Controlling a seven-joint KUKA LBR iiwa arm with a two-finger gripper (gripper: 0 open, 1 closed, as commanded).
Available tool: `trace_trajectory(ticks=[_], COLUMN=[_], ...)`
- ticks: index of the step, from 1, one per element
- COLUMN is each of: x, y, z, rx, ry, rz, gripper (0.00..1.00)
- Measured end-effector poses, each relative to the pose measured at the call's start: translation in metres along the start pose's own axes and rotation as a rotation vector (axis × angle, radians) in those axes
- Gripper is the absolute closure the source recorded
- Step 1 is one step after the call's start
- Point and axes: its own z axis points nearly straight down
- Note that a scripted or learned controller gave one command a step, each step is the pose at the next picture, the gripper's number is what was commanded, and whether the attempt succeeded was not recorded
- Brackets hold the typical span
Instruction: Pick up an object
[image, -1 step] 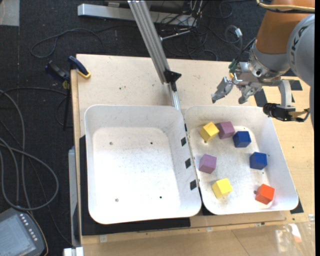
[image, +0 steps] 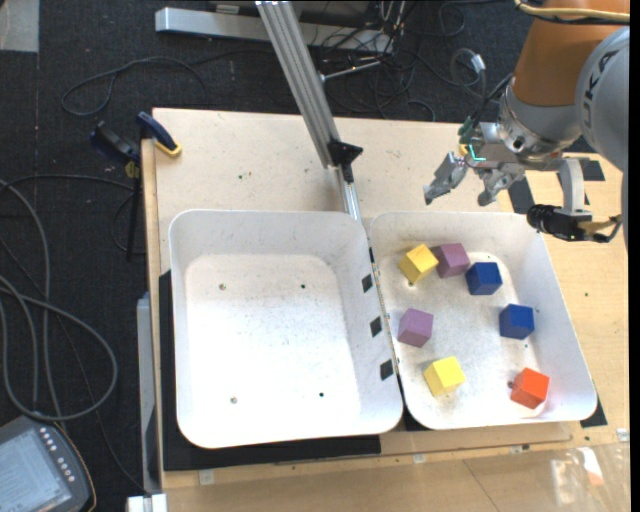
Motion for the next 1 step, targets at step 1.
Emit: trace_trajectory(ticks=[1], x=[0.0087], y=[-0.0029], z=[0.0595], rx=[0.003], ry=[0.001], rz=[0.000], gripper=[0.00])
